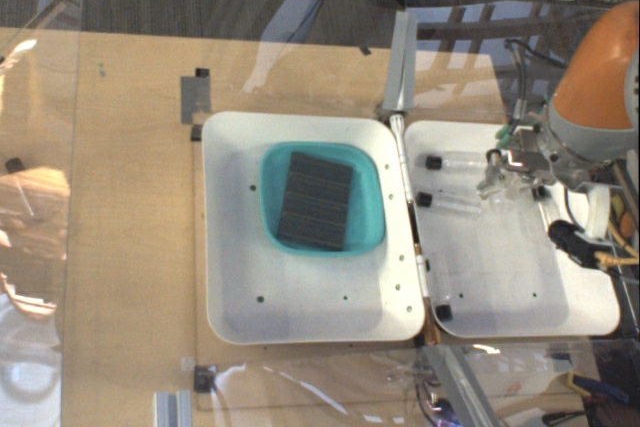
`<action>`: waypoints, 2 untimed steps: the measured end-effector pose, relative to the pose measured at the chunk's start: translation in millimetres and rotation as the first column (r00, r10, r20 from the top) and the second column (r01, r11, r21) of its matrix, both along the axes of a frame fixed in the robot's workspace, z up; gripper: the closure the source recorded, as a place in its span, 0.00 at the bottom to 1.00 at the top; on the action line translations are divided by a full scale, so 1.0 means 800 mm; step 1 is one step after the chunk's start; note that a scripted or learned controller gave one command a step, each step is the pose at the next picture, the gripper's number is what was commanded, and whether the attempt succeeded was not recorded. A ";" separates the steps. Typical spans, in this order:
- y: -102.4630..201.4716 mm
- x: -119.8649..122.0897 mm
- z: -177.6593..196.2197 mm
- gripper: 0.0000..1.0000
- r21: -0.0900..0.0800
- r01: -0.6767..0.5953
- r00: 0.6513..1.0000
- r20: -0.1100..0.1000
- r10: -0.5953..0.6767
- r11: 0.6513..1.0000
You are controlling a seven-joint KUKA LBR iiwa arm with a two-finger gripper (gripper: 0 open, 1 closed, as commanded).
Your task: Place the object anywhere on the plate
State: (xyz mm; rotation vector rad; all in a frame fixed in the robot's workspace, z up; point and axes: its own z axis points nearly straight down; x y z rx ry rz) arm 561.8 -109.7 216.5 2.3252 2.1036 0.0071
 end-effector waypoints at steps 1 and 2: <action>0.000 0.000 0.000 0.00 0.000 0.000 1.000 0.000 0.000 1.000; -0.103 -0.005 0.040 0.00 -0.003 -0.117 0.993 0.001 0.117 0.993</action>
